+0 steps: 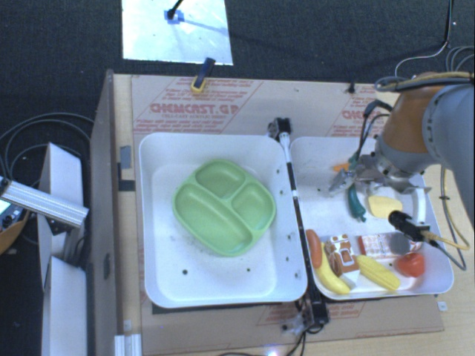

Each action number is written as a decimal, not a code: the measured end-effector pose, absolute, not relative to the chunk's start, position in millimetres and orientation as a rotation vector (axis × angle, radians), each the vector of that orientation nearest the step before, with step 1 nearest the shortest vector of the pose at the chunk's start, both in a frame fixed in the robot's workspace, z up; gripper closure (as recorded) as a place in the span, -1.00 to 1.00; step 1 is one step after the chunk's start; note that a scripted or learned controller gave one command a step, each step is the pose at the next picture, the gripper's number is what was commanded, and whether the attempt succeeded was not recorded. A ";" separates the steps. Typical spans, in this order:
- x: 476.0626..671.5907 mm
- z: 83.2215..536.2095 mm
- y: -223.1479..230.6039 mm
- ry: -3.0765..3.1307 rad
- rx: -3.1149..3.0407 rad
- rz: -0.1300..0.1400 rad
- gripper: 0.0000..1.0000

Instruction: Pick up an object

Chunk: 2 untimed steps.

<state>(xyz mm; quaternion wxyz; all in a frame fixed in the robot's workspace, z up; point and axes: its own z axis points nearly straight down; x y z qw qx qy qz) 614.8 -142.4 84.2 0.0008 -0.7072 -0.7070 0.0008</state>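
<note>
The gripper (347, 184) hangs over the right bin (319, 162), just beside a green toy (358, 205). Finger spacing cannot be told; nothing visibly sits between them.

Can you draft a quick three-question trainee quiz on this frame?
1. True or false: the green plate lies in the left bin.
2. Which of these lies in the right bin? A) a spoon B) a banana C) a cup
3. Fill in: the arm reaches in over the ____ bin.

Key:
1. True. The divided plate is alone there.
2. B. The banana lies near the front edge, beside the corn and the tomato.
3. Right. The gripper hangs above its rear half.
</note>
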 end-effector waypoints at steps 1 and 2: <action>567.6 83.9 -137.8 -2.220 -2.219 0.002 -1.00; 570.9 95.2 -138.0 -2.226 -2.221 -0.004 1.00</action>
